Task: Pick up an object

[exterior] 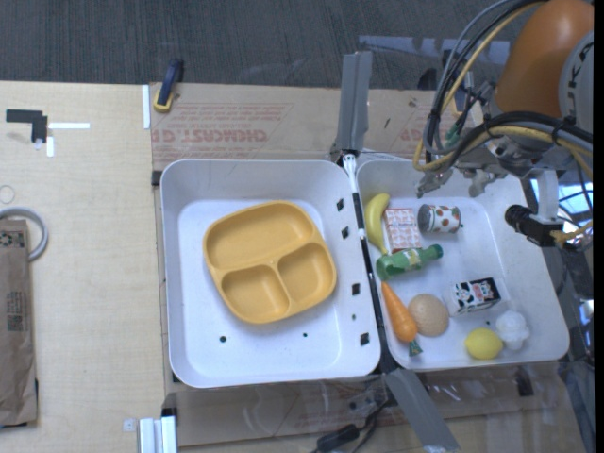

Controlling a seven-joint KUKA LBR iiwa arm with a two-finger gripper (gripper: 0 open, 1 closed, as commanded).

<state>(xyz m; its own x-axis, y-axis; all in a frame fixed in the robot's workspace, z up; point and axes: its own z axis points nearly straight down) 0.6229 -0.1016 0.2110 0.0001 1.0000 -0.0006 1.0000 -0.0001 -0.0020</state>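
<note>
The right bin (528, 253) holds several small items: a banana (376, 220), a red-checked packet (400, 228), a small printed can (439, 218) lying on its side, a green bottle (409, 260), a carrot (400, 314), a tan egg-shaped piece (428, 313), a black-and-white carton (475, 293), a lemon (483, 343) and a white fluffy ball (512, 327). My gripper (451, 181) hangs over the bin's far edge, just above and behind the can. It is open, with nothing between its two dark fingers.
The left bin (189, 328) carries a yellow divided plate (271, 260). Cables and the orange-banded arm (547, 45) crowd the upper right. A brown paper bag (14, 319) lies at the far left of the bench.
</note>
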